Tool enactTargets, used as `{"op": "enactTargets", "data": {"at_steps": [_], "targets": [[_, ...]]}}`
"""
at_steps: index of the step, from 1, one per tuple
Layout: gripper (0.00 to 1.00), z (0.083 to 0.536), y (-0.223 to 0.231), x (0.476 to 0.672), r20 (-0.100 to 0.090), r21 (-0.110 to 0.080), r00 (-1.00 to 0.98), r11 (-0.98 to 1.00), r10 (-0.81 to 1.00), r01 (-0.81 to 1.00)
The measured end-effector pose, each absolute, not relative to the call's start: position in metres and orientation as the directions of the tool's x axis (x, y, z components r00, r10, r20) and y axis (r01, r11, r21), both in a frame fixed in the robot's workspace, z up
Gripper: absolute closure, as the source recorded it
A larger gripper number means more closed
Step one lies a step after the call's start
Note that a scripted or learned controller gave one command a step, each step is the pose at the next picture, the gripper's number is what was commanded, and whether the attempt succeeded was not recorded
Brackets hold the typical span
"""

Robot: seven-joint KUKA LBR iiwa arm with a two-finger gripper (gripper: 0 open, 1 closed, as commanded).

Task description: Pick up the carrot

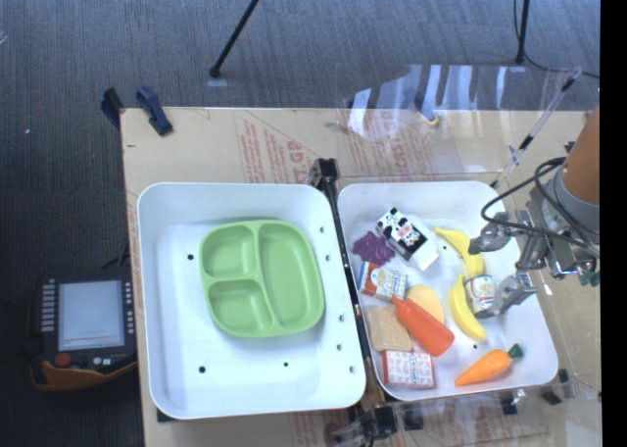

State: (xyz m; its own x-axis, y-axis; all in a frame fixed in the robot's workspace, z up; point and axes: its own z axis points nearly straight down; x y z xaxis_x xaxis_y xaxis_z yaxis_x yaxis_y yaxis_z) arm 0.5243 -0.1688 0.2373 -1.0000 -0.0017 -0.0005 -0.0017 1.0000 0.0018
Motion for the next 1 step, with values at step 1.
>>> {"op": "enactTargets", "data": {"at_steps": [1], "targets": [[0.00, 0.0981, -0.2060, 0.4966, -0.001, 0.004, -0.997, 0.997, -0.072, -0.072]]}}
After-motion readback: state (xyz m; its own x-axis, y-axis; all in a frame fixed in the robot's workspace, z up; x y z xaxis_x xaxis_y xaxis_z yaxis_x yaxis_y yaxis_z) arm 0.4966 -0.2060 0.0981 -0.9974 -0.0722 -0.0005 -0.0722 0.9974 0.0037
